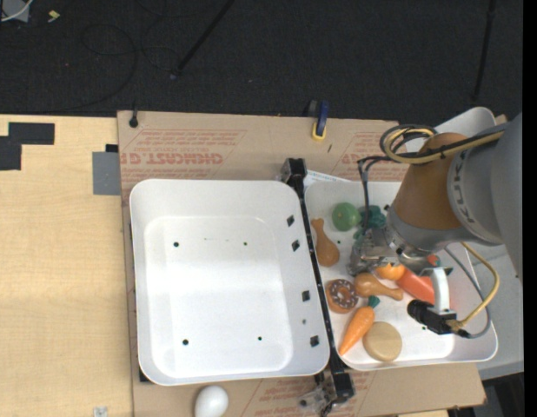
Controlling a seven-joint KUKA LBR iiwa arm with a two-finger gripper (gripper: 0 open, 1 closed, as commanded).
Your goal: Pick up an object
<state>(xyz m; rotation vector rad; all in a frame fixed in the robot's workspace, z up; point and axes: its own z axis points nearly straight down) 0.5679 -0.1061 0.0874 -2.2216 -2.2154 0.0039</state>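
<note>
White plastic bins sit side by side on a cardboard sheet [251,146] over the bench. Left bin [164,233] has bare white floor with a few small dark dots. Right bin [477,350] carries the toy food, and the grey arm [477,189] with its orange band comes in from the right, over that bin's upper right part. Gripper [371,252] is down among the items at about the middle of the bin; fingers are lost in dark clutter, so cannot tell if the jaws are spread, pressed together or pinching anything. Green ball [344,215] lies just up-left of the gripper, near the bin's top edge. Brown drumstick [324,243] lies left of the gripper, close to the divider between bins. A second tan drumstick [379,287] lies just below the gripper, touching or nearly touching an orange-red piece [414,283] to its right. Chocolate donut [341,294] sits low left, by the divider. Carrot [357,327] lies tilted below the donut, tip pointing down-left. Tan round disc [383,341] sits just beside the carrot on its right, near the bin's lower edge. White egg-like ball [211,401] rests outside the bins on the cardboard, below the left bin. Blue-yellow clamp [320,120] at the cardboard's top edge.
</note>
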